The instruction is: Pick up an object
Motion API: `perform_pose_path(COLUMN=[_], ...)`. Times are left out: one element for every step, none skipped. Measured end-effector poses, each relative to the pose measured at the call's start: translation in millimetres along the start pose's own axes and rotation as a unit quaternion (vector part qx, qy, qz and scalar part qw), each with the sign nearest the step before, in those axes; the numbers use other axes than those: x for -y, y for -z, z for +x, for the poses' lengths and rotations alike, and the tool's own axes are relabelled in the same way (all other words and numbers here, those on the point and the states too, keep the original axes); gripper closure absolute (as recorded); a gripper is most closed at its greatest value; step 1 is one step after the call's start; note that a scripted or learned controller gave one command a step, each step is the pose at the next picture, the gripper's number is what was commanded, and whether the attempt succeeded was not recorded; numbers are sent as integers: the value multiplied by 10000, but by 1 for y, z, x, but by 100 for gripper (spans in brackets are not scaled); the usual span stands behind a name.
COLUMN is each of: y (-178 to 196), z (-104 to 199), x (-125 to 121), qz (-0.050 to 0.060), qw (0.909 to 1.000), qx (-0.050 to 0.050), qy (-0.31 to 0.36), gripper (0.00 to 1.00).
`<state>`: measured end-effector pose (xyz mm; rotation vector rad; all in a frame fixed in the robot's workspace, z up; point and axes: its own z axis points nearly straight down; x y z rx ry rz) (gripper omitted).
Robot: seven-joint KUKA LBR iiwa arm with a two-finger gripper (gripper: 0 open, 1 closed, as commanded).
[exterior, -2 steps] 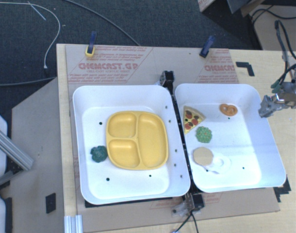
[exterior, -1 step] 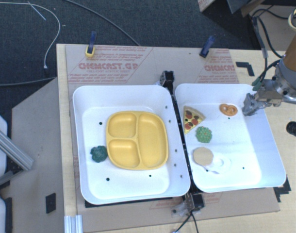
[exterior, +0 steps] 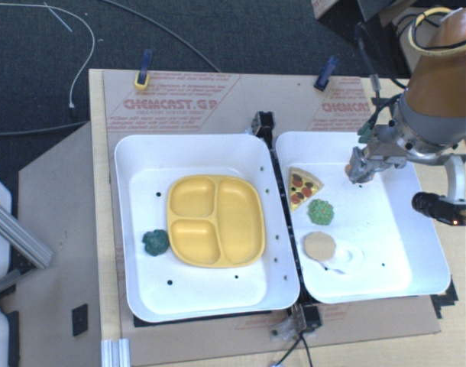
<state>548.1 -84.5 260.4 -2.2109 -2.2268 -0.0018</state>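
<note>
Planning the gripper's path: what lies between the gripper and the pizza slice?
In the camera view, bare white bin floor separates the gripper from the pizza slice.

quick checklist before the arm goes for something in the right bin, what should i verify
1. Targets in the right bin: pizza slice, green ball and tan cookie all lie in the open: ok.
2. Space between them: each sits apart from the others: ok.
3. Gripper position: over the right bin, right of the pizza slice, not above any item: not ok.
4. Finger opening: cannot tell.
5. Gripper load: nothing visible under it: ok.
6. Wall clearance: the pizza slice lies close to the bin's left wall, a likely tight spot: cannot tell.
</note>
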Motion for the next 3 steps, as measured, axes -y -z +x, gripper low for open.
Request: perform_pose_path(y=[-10, -9, -31], z=[45, 96, 150], x=[11, 10, 14], qz=[9, -3, 12], qw=[10000, 10000, 10000], qx=[4, 7, 6], qy=[-14, -9, -26], gripper=[100, 100, 100])
